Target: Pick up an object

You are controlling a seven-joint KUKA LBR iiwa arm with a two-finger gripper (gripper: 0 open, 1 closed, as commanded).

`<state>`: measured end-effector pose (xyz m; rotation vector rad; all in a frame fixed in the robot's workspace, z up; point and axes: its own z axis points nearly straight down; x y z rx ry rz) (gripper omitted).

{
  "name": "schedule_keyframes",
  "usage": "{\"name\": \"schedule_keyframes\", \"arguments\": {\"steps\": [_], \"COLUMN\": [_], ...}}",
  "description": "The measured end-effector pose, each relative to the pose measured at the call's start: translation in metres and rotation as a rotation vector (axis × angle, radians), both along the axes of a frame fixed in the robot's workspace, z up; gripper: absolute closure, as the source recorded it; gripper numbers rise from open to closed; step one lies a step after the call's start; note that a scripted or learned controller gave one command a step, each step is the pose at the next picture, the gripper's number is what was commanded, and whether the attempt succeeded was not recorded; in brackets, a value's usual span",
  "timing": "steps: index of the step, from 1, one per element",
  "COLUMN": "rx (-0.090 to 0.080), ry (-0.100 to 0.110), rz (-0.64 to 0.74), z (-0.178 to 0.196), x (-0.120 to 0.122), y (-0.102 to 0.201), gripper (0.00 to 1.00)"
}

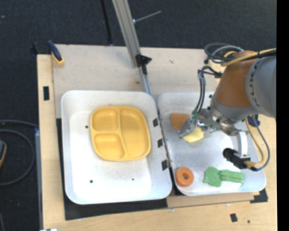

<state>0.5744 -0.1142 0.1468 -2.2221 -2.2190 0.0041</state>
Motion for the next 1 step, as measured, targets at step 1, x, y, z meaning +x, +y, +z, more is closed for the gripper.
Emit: {"name": "schedule_keyframes", "arguments": {"steps": [1], "rx": [-0.001], "ry": [-0.006], "rz": [-0.005], "z": [0.0138], "x": [0.0016], "y": [-0.0015], "gripper": [1.0]}}
